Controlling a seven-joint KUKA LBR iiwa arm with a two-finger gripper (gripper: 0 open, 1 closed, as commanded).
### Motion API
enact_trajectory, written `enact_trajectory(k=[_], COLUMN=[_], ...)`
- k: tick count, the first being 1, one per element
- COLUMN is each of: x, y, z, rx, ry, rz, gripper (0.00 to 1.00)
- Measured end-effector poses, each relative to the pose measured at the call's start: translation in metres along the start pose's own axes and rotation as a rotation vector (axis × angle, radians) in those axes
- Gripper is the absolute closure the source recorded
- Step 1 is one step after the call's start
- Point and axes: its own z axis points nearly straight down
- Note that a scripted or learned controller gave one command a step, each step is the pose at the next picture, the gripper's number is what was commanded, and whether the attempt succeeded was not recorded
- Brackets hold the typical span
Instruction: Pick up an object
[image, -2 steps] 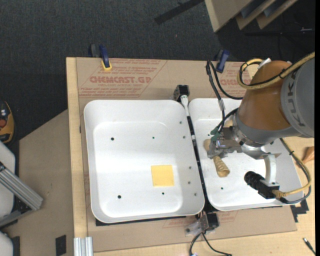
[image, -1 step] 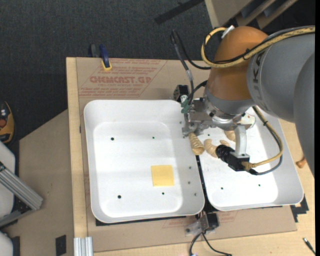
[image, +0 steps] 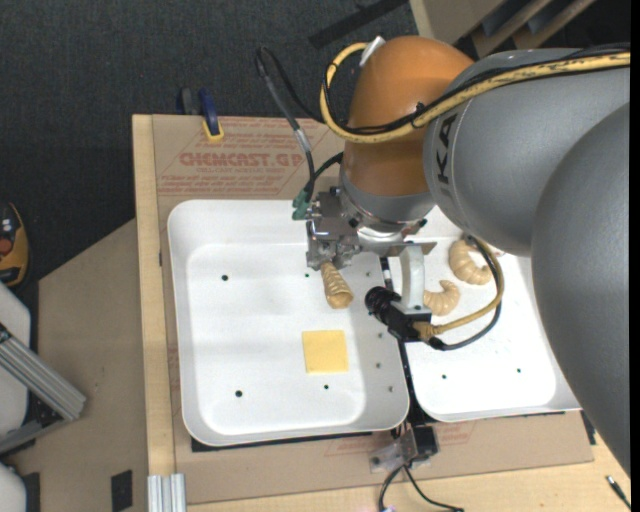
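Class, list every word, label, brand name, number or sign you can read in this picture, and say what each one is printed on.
"CHEMCAST G P": red print on the brown board beneath the bins, above the left bin; the letters after "CHEMCAST" are partly hidden by cables, so that ending is uncertain.
Smaller red line under it: too blurred to read.
Dark letter, perhaps "K", on the grey arm: cut off, not readable as a word.

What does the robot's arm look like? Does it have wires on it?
The arm is big, smooth and grey, with a rounded orange band above the wrist. Yes, it has wires: a yellow-and-black cable runs along the arm and loops over the orange part, and thinner black cables hang beside it. The gripper under the wrist is silver metal with small dark parts and a bit of green.
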Motion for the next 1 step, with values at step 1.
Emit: enact_trajectory(k=[1], x=[0.0294], y=[-0.0588], z=[-0.0433], rx=[0.005], ry=[0.000], rz=[0.003], gripper=[1.00])
